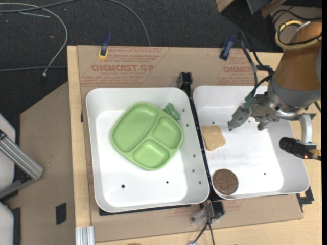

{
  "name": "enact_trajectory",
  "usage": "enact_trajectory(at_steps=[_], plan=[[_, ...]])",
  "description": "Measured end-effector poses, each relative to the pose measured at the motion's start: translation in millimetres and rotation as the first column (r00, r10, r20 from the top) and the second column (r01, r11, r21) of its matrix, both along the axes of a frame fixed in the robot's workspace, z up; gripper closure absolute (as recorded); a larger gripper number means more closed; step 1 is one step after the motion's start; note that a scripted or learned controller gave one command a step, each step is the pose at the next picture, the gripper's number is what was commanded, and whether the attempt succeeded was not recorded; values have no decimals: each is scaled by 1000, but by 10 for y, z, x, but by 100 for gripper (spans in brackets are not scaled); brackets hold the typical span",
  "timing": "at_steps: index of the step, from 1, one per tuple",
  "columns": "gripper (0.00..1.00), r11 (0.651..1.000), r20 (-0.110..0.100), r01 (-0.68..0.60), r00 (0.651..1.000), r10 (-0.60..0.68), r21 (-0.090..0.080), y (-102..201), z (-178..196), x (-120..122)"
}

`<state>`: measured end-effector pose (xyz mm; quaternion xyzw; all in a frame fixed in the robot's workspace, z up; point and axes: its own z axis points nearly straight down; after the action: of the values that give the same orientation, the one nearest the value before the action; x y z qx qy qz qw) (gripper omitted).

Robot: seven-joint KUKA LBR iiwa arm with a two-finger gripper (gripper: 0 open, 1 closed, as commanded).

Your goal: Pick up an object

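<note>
In the right bin, a tan toast-like slice lies close to the left wall. A round brown patty sits at that bin's front left corner. My gripper hovers over the middle of the right bin, to the right of and slightly behind the tan slice. Its fingers stand apart, open, with nothing between them. A green divided plate lies in the left bin, with a small dark green piece at its back right edge.
The two bins share a dark divider rail. The cardboard base holds blue clamps at its back edge. A black fitting juts from the arm over the right bin's right side.
</note>
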<state>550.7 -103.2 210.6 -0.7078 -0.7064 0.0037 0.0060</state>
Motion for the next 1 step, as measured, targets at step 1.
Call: enact_trajectory(at_steps=[1], plan=[[0, 1000, 12, -3, 1000, 3, -2, 1, 56, 26]])
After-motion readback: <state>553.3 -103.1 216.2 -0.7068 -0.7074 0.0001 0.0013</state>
